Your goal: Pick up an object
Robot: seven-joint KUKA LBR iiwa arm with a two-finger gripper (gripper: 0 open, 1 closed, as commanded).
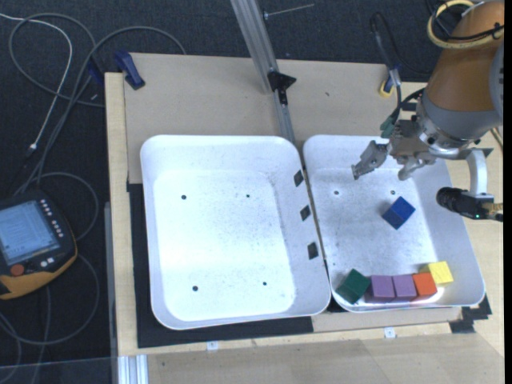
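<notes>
- Arm [460, 70] enters from the upper right, its orange band uppermost and the grey wrist below it, leaning down and to the left over the right bin [336, 154].
- Hand [388, 165] hangs at the end of the wrist above the upper part of the right bin, pointing down and toward the left.
- Its fingers are spread: one finger [366, 162] reaches out to the left, the other sits lower right, with white bin floor showing in the gap. Nothing is pinched between them.
- Blue cube [398, 212] lies on the floor of the right bin, below and slightly right of the hand, apart from it and untouched.
- Along the bottom rim of the right bin sits a row of blocks, side by side: green block [353, 284] at the left end, tilted, then purple block [384, 286], orange block [424, 283], and yellow block [441, 273] at the right end, set a little higher. The middle ones touch one another.
- Left bin [160, 154] lies just beside the right bin, their rims meeting down the middle.
- Both bins rest on a tan worktop [200, 94].
- Metal rail [256, 38] slants down from the top to the seam between the bins.
- Black camera-like part [460, 202] juts out below the wrist, over the right edge of the right bin.
- Pendant [32, 238] with a screen lies on the dark floor at the far left, its cables looping above it.
</notes>
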